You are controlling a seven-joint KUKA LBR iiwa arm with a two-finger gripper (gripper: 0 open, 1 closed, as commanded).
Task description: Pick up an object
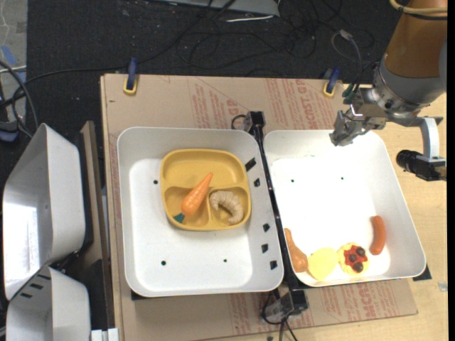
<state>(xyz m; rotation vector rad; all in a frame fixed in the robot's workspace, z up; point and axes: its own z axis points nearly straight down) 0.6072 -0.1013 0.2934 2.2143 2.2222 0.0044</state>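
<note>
My gripper (344, 134) hangs over the far edge of the right bin (334, 190), well away from the objects. At that bin's near edge lie a red sausage (377, 234), a small tart with red and dark topping (353, 257), a pale yellow disc (322, 262) and an orange drumstick-shaped piece (294, 251). In the left bin (142, 261) stands a yellow divided plate (178, 165) holding a carrot (197, 194) and a beige shrimp (228, 204).
The bench's cardboard top (213, 94) surrounds both bins. Two yellow clamps (130, 84) (330, 85) sit at its far edge. Cables lie on the dark floor beyond. White containers (39, 204) stand at the left. A black fixture (419, 163) juts out by the right bin.
</note>
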